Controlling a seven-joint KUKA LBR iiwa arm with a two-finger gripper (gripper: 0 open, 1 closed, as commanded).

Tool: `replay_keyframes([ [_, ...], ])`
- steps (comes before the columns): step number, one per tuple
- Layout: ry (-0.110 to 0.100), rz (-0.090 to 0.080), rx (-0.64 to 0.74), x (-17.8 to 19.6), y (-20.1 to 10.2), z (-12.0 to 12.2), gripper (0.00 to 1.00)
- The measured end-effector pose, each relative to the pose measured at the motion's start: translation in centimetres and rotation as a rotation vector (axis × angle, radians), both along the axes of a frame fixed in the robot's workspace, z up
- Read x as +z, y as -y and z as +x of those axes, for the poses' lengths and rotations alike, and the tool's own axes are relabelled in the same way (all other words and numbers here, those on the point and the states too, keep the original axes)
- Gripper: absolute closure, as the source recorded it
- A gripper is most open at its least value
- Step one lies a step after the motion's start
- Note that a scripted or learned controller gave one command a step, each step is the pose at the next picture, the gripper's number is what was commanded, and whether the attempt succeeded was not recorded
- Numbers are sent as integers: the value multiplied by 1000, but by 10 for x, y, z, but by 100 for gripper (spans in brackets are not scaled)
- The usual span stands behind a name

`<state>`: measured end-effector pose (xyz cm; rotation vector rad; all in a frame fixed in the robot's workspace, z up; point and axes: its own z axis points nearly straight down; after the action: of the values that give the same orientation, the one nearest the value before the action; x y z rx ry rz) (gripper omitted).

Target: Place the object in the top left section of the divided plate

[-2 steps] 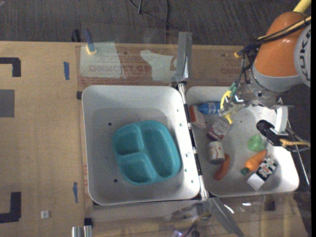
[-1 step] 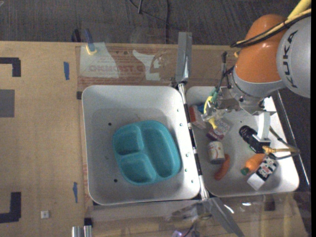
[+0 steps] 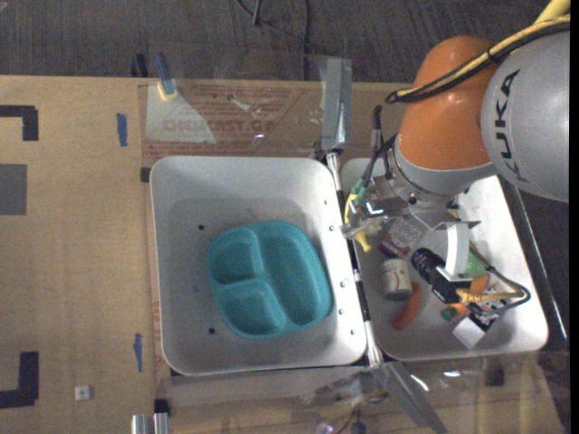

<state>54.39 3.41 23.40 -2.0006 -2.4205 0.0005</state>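
The gripper [image 3: 382, 217] hangs over the left part of the right bin [image 3: 523, 269]; whether it is open or closed cannot be told. A can [image 3: 395, 278] and a carrot [image 3: 407, 308] lie beside it in that bin. The plate [image 3: 267, 278] lies in the left bin [image 3: 181, 197].

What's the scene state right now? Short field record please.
plate: teal, three sections, lying flat in the left bin
top left section: nothing in it yet
right bin: several small things, among them a beige can and an orange stick
arm: over the upper part of the right bin
tool: hidden under the wrist, state cannot be told
task: not done
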Motion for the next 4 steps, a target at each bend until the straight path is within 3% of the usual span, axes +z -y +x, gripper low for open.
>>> replay_keyframes([
  [1,-1,0,12,-3,-102,-42,100],
  [2,0,0,10,-3,-101,-42,0],
  [3,5,2,142,-113,-69,-64,0],
  [4,5,2,142,-113,-69,-64,0],
])
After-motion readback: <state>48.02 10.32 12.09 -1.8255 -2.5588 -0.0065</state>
